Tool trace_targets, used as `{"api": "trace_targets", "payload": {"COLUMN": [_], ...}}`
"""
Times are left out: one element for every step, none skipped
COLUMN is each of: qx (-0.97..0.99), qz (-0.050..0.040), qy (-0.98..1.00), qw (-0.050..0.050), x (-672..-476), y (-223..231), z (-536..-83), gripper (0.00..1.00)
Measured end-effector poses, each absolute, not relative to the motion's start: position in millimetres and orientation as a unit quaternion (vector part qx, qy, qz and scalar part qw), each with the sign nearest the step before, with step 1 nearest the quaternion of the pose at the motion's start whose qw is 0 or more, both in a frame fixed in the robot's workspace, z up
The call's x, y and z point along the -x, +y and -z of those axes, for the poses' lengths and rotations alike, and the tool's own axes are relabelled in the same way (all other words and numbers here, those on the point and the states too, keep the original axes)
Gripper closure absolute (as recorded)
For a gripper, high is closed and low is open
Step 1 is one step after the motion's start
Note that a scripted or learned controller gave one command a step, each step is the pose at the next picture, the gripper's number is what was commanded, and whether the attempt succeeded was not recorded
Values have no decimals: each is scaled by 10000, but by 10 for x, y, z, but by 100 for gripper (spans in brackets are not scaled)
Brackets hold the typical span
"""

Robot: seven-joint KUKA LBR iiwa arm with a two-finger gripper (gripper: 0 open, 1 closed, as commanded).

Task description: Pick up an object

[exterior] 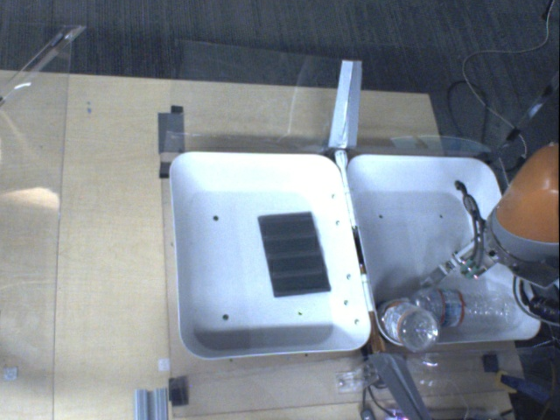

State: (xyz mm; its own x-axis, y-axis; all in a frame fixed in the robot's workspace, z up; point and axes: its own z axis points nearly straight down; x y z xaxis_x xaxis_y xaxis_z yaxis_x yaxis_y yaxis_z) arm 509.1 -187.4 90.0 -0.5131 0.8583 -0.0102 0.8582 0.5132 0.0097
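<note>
Two shallow white bins sit side by side on the pale wooden surface (105, 234), and the right bin (398, 199) serves as the landmark here. Along its near wall lies a clear plastic bottle (437, 313) on its side, its round base turned toward the bin's near-left corner and its body running back toward the near-right corner; a red and blue label band wraps its middle. The bottle rests against the near rim and seems to lie partly over it.

The arm (534, 213) enters over the right bin's right-hand rim, its orange band bulging over that edge with the grey wrist just below. The claw (451, 269) points leftward and down into the bin, its tip just above the bottle's middle — close to it, though whether it touches cannot be told. Thin dark cables loop from the wrist across the bin's right half. Whether the claw is wide or narrow cannot be told at this size and angle, and nothing can be seen held in it.

Immediately left of the right bin, sharing the central divider, is the left bin (210, 191). A dark ribbed rectangular pad (294, 253) lies flat near its middle, slightly skewed.
</note>
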Motion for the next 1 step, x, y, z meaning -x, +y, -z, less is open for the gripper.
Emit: {"api": "trace_targets", "payload": {"qx": [-4762], "qz": [-49], "qy": [8793], "qw": [75], "x": [-5488], "y": [-905], "z": [-904], "gripper": [0]}}
